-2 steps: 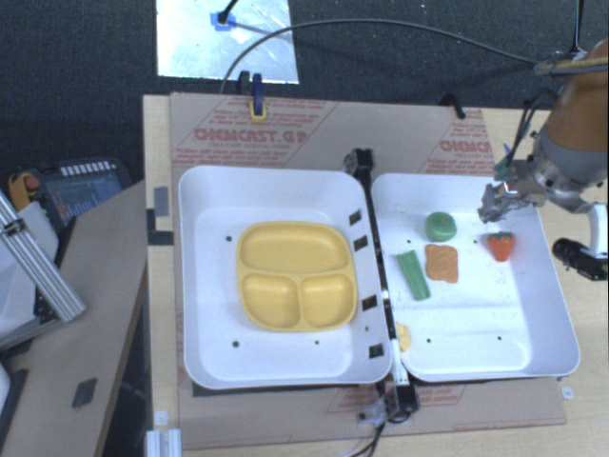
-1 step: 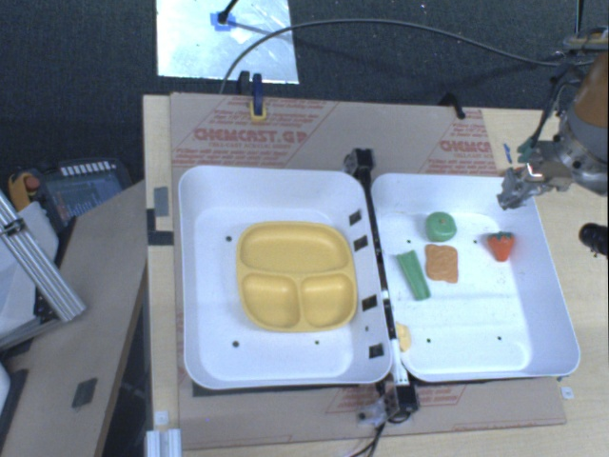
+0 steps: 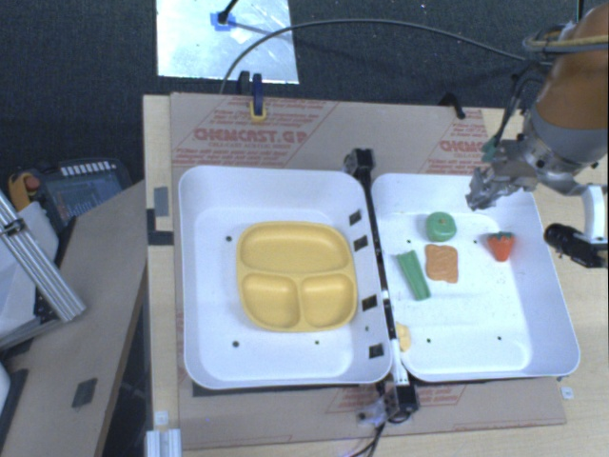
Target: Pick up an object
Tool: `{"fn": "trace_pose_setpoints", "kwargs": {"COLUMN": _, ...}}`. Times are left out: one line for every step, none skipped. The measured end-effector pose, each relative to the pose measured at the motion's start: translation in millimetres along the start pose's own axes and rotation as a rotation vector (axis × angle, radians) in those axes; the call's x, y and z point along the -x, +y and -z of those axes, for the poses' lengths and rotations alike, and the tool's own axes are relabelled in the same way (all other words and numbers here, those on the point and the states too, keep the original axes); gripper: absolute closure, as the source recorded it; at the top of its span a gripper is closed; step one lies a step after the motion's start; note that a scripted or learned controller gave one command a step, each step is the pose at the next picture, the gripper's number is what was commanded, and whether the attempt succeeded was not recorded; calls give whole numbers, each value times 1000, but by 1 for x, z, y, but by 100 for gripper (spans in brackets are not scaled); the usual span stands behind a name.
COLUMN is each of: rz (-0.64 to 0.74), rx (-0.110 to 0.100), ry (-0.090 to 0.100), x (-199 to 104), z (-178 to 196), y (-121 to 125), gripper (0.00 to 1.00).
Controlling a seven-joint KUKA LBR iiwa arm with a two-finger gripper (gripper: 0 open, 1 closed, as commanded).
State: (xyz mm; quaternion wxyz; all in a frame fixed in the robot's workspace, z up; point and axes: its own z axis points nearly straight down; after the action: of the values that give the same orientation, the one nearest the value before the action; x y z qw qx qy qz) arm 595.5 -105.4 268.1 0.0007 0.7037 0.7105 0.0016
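Observation:
Several small toys lie in the right bin (image 3: 533,350): a green round piece (image 3: 440,225), an orange flat piece (image 3: 442,263), a green stick (image 3: 413,275), a red-orange strawberry-like piece (image 3: 501,245) and a small yellow bit (image 3: 403,336) by the bin's left rim. My gripper (image 3: 482,193) hangs over the bin's back part, just right of and behind the green round piece. Nothing shows between its fingers.
The left bin (image 3: 205,255) holds a yellow divided tray (image 3: 295,274). A black clamp (image 3: 362,163) sits on the ridge between the bins. Cables run across the back of the bench. A keypad device (image 3: 81,193) sits at the far left.

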Motion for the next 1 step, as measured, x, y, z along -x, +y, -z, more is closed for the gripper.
{"fn": "trace_pose_setpoints", "kwargs": {"rz": 0, "rx": -2, "ry": 0, "x": -48, "z": -7, "y": -1, "gripper": 100}}
